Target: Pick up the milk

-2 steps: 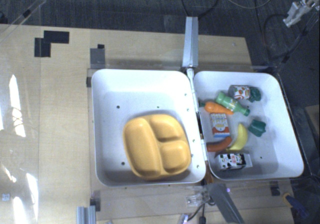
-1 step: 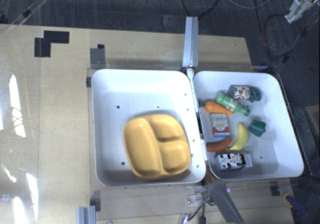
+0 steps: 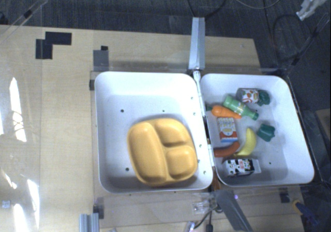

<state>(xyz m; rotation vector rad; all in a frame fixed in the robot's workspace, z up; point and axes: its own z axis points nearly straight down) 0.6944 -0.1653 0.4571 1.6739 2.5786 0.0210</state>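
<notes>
My gripper (image 3: 314,2) sits far off at the upper right, well apart from the bins; I cannot tell its state. The milk (image 3: 241,166), a cow-spotted carton lying flat, rests at the right bin's (image 3: 300,138) near edge. Just beside it lie a banana (image 3: 249,142), a sausage (image 3: 226,150) and a juice box (image 3: 226,129). A yellow tray (image 3: 162,150) sits in the left bin (image 3: 111,122).

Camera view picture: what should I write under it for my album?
A yellow tray in the left bin; milk carton and toy food in the right bin.
</notes>
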